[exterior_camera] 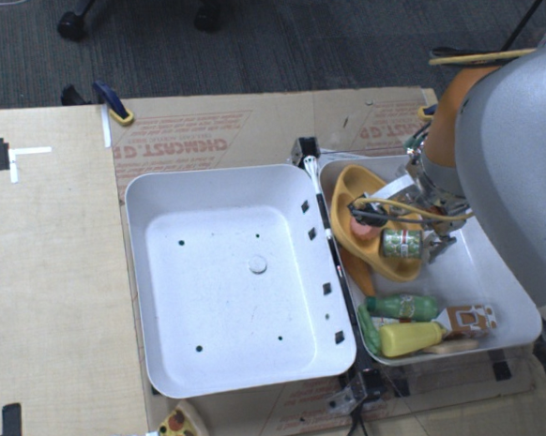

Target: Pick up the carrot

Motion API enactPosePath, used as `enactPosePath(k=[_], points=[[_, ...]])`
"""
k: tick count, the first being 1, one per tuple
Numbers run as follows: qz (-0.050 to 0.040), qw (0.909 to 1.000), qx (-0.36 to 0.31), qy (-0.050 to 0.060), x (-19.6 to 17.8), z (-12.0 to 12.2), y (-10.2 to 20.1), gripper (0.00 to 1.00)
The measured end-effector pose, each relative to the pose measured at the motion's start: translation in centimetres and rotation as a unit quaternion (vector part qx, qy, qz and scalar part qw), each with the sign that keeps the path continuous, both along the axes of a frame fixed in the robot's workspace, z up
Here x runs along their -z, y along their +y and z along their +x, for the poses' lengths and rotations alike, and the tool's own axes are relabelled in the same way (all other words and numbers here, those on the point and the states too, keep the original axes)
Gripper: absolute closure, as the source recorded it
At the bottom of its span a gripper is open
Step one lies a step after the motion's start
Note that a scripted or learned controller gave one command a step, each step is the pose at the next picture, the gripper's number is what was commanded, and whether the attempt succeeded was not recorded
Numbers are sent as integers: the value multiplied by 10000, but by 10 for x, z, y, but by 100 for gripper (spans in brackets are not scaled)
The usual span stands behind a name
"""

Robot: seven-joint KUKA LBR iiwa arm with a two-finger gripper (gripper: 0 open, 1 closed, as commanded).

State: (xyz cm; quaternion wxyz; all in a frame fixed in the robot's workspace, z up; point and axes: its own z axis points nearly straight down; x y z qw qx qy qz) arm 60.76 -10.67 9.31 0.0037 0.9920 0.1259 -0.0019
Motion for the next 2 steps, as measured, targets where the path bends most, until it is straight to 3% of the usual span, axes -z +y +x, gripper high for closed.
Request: enactPosePath(k=[1,2], points=[[25,10000,-39,-36,-10,-92,-6,0],[8,9999,142,70,2,-24,-4,0]])
